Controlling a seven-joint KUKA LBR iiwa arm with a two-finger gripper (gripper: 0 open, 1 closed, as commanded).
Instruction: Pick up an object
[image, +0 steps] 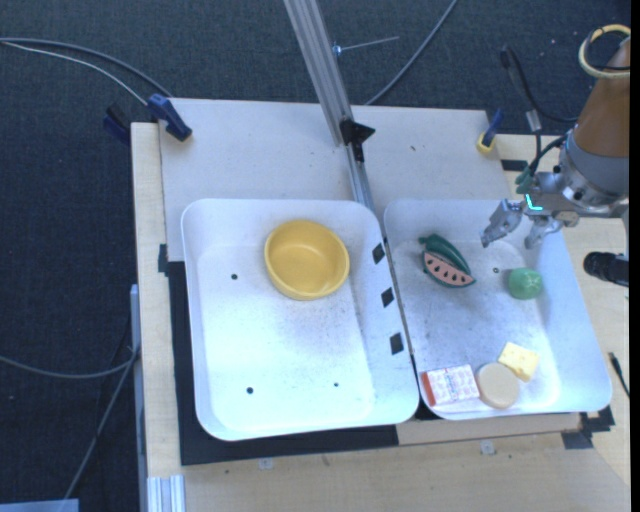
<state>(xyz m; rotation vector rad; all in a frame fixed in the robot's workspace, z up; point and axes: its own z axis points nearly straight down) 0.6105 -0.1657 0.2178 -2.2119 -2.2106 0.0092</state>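
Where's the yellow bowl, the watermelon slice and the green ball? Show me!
yellow bowl (306, 259), camera view, on the middle of its inside.
watermelon slice (447, 268), camera view, on its red flesh.
green ball (524, 283), camera view, on its top middle.

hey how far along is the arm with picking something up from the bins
Nothing looks picked up yet. The gripper hangs open over the right bin with nothing between its fingers, just above the green ball. The watermelon slice, cheese wedge and yellow bowl lie untouched. Lowering, closing and lifting remain.
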